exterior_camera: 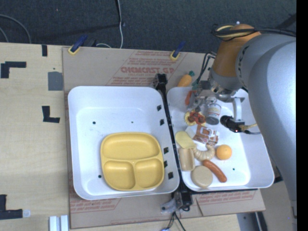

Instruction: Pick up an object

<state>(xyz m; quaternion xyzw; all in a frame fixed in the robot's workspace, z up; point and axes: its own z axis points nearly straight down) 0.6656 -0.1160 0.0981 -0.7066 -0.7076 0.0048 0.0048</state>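
1. The right bin is holding a heap of toy food, and the arm is reaching down over its upper part; the jaws are sitting low among the items there, and I cannot tell whether they are spread or pinching anything.
2. The left bin is carrying the yellow divided tray, which is looking like light, stiff plastic; its thin raised rim is probably the only place to pinch, and its long side is running across the bin.
3. The sausage is lying near the right bin's front, its long axis slanting from upper left to lower right; it is looking light and smooth, so I would be gripping across the middle.
4. The cream disc is lying flat just beside the sausage, likely light and rigid, awkward to pinch except across its edge.
5. The snack packet is lying mid-bin, tilted, probably thin and slippery.
6. The orange ball is sitting to the right of the packet; being round and smooth, it is likely rolling out of an off-centre pinch.
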